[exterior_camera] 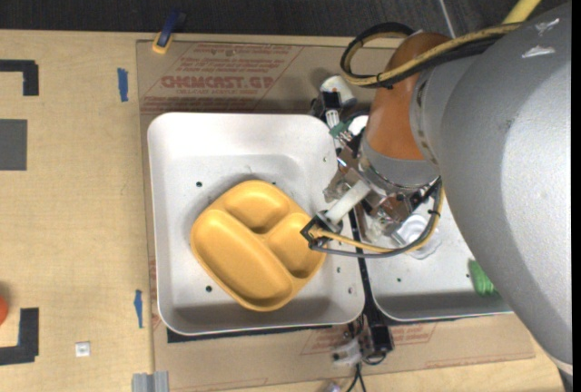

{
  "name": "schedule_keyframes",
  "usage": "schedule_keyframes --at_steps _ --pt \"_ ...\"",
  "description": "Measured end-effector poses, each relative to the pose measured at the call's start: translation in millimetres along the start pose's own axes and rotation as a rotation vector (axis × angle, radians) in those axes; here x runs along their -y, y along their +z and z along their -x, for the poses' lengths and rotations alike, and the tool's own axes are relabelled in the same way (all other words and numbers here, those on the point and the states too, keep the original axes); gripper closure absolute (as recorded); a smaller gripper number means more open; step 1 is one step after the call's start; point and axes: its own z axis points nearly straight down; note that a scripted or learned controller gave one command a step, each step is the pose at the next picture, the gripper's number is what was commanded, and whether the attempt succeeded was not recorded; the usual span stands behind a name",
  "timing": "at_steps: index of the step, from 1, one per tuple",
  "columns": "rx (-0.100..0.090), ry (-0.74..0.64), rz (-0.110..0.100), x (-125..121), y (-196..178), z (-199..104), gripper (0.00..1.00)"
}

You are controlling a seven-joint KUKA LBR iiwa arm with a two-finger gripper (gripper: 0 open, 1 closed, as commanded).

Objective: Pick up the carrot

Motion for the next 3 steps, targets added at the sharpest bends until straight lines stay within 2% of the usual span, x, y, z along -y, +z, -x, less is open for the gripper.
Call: schedule_keyframes --at_steps 1,2,3 --pt "-0.012 0.018 -0.009 29 55 -29 0.00" --pt "-0.034 -0.059 0.000 33 74 -32 0.00" --pt "-0.021 -0.096 0.013 38 92 -52 0.00"
